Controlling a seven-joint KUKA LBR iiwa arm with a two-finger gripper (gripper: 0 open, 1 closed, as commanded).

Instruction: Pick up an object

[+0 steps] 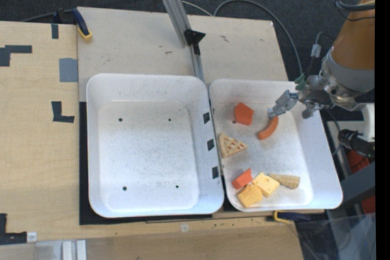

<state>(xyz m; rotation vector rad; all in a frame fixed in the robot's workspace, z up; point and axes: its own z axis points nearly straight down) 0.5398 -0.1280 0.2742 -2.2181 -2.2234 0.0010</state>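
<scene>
Sausage lies just below end effector in right bin.

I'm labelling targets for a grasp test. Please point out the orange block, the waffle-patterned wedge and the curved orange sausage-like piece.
orange block [243, 113], camera view, centre of its top face.
waffle-patterned wedge [230, 145], camera view, middle of its gridded face.
curved orange sausage-like piece [267, 129], camera view, mid-length of its body.

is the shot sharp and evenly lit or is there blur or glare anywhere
Camera view: lighting is soft and even, with no hard glare on the white bins; food pieces such as the orange block read fairly clearly; the gripper and the arm's wrist look slightly soft; dark floor at top loses detail.
</scene>
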